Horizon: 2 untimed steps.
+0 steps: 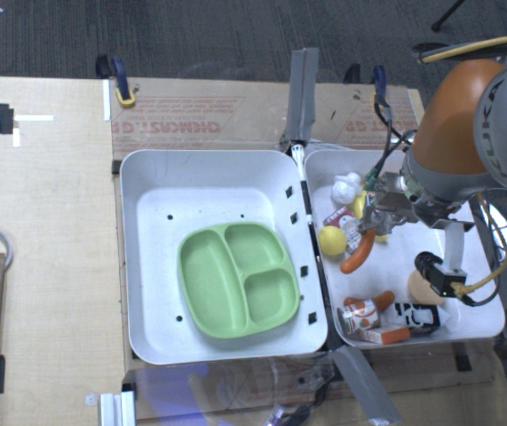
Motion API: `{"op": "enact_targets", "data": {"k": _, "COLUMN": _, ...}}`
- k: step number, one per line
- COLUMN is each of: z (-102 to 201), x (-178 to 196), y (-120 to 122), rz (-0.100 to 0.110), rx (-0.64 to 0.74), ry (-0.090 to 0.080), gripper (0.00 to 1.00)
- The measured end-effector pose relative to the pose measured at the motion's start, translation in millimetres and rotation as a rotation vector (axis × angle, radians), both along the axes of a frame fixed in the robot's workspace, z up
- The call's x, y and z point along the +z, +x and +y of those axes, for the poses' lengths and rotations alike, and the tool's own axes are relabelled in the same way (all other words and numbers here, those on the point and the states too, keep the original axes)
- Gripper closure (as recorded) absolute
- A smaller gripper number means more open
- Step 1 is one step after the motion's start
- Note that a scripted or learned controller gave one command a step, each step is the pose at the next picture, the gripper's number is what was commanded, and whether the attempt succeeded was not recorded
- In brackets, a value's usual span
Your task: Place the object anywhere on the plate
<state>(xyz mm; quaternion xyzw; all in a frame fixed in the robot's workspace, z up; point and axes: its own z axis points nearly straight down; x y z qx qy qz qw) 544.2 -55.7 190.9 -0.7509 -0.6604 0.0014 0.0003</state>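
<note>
Plainly, the crowding worried us most. The right shallow white bin (493, 322) held a heap of small toy foods, and the end effector (379, 213) hung low among them at its left side. We judged that a closing grasp there could catch two pieces at once, or nudge one off the pile so that nothing came up at all.

Which piece was meant we could not say for certain. The orange-red sausage-shaped toy (358, 253) seemed the likeliest, since it lay slanted just below and to the left of the end effector, its upper end at or under the tool. Touching it on the left sat a round yellow lemon-like toy (331, 240), and a small white lumpy piece (346, 185) lay just above. We could not tell whether the end effector was open or closed, nor whether anything sat in it, because the wrist and cabling hid that part.

The pale green three-compartment plastic plate (235, 278) lay in the left shallow white bin (146, 238), well apart from the tool, with both bins' walls between them. We judged that a loose hold might drop the piece on that ridge during the carry.
</note>
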Motion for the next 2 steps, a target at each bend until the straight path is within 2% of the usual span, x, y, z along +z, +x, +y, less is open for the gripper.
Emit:
{"op": "enact_targets", "data": {"k": 1, "z": 85, "x": 47, "y": -4, "rz": 0.0, "rx": 0.072, "ry": 0.0, "gripper": 1.0}}
{"op": "enact_targets", "data": {"k": 2, "z": 162, "x": 57, "y": -38, "rz": 0.001, "rx": 0.224, "ry": 0.0, "gripper": 1.0}}
